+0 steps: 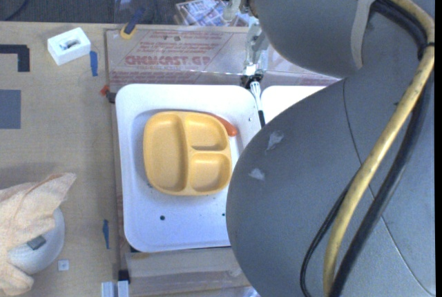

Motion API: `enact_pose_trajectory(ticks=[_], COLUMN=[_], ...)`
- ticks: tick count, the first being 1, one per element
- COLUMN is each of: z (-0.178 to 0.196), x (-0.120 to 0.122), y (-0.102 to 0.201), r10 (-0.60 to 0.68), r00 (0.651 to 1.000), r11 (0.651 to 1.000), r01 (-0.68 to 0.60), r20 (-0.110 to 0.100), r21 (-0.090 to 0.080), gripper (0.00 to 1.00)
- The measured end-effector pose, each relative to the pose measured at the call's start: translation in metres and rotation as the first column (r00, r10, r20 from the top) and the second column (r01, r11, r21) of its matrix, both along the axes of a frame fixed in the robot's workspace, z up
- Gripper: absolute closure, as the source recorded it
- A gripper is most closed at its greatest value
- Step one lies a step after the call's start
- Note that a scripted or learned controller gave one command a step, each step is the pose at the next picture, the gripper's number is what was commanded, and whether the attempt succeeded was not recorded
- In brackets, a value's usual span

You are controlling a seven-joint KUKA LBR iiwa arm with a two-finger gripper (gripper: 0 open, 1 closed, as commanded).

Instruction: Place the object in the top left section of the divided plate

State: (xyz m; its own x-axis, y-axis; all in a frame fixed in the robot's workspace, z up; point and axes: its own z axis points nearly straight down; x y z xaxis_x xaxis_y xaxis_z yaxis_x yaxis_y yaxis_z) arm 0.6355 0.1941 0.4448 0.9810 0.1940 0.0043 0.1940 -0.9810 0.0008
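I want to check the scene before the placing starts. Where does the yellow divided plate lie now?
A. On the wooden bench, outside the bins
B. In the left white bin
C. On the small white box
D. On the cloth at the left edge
B: the plate rests flat on the floor of the left bin, within its rim.

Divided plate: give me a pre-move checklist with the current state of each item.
1. Divided plate sits flat inside the left bin: ok.
2. Plate's sections hold nothing that I can make out: ok.
3. Orange object located, peeking out at the plate's upper right rim: ok.
4. Orange object already in the target section: not ok.
5. Tool position and state: cannot tell, since the arm fills the right of the camera view.
6. Right bin contents: cannot tell, mostly hidden by the arm.
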Motion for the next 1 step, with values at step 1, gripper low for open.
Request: enact_pose_trajectory(ticks=[1], z=[0.0097], x=[0.0009], y=[-0.0015], r10=[-0.004], r00=[1.000], r11=[1.000], r01=[0.004], r20=[0.002], r21=[0.000], gripper=[1.00])
